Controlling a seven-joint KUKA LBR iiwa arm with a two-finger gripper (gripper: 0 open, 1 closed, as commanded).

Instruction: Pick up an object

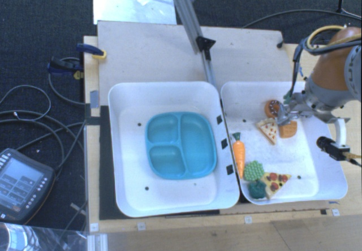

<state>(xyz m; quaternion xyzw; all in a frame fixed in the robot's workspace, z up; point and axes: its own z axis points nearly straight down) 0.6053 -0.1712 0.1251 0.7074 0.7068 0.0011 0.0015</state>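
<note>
Here the arm (pixel 334 74) reaches in from the right over the right bin (pixel 328 187), and its gripper (pixel 284 114) hangs low at the far middle of that bin, right among a small cluster of toy food. Whether its jaws are apart or together I cannot tell; they are too small and dark against the things below. A donut (pixel 271 108) lies just left of the gripper, a sandwich wedge (pixel 267 130) just near and left of it, and an orange-brown block (pixel 288 129) directly on its near side, seemingly touching. Along the bin's left wall lies a carrot (pixel 238 155), leaf end pointing far. At the near left corner sit a light green bunch (pixel 253 170), a darker green piece (pixel 258 189) and a pizza slice (pixel 276 180), close together. The left bin (pixel 130 103) holds a blue divided plate (pixel 181 145) with three compartments.
</note>
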